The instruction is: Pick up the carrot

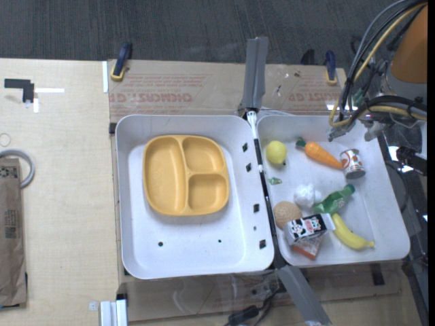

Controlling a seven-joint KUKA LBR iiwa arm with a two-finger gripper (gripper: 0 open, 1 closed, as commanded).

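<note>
Dark grey carpeted floor (204, 12) across the top. Pale wood-grain counter (54, 182) at left, marked with black tape (19, 85) and white tape (49, 90). Brown cardboard sheet (190, 90) behind the bins, fixed by blue clamps (122, 60). Brown paper bag (10, 229) at left edge. Grey metal bar (255, 73) upright at centre. Even, diffuse light.

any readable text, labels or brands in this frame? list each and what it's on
"CHEMCO..." red print, upside down, partly legible: cardboard sheet behind the left bin.
Same red print to the right, fainter, unreadable.
Small can by the carrot: red-white label, too small.
Black-white carton: unreadable.
Brown paper bag: print too blurred.
</note>
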